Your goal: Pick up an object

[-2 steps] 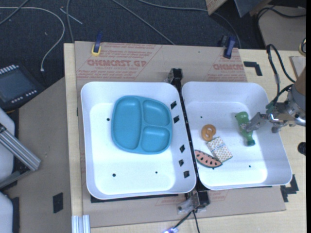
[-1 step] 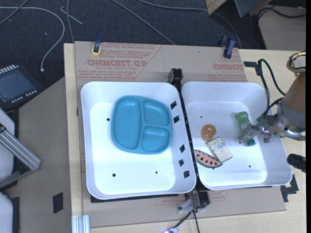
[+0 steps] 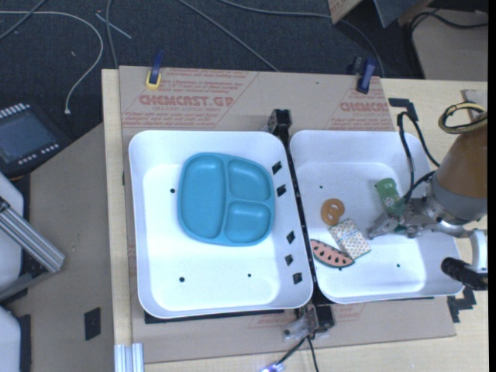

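Blue plate (image 3: 226, 198): one; right bin (image 3: 364, 284): four items.

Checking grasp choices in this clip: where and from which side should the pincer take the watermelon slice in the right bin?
Probably straight down from above, across the narrow width of the watermelon slice near its middle. It lies flat on the floor of the right bin, long and thin, so the short axis suits a two-finger grip. Its upper end sits against the patterned packet, so the lower half looks freer.

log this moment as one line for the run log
arm: over right bin | gripper: low beside green item | nearby: pretzel, checkered packet, watermelon slice | left bin: blue plate
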Tool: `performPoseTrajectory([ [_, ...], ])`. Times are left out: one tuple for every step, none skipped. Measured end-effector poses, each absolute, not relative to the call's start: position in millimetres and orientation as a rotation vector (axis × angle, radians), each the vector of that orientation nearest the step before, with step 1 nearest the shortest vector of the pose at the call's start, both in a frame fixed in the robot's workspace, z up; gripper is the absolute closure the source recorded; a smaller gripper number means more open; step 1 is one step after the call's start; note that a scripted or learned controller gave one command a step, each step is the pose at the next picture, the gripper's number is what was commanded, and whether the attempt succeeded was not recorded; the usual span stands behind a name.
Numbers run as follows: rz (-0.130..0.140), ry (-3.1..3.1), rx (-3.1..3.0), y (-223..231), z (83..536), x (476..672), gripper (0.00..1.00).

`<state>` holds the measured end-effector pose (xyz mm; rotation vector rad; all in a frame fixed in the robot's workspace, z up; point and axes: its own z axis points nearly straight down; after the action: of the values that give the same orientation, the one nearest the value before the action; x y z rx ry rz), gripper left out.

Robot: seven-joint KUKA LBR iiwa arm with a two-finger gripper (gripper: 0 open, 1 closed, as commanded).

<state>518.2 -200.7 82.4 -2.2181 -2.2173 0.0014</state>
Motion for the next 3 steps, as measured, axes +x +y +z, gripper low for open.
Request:
performPoseTrajectory([
  [-0.002, -2.22, -2.222, -201, 96, 519.2, 1.0],
  [-0.002, -2.223, -2.223, -199, 140, 514.1, 1.0],
  [-0.004, -2.227, -2.224, -201, 193, 525.5, 1.0],
])
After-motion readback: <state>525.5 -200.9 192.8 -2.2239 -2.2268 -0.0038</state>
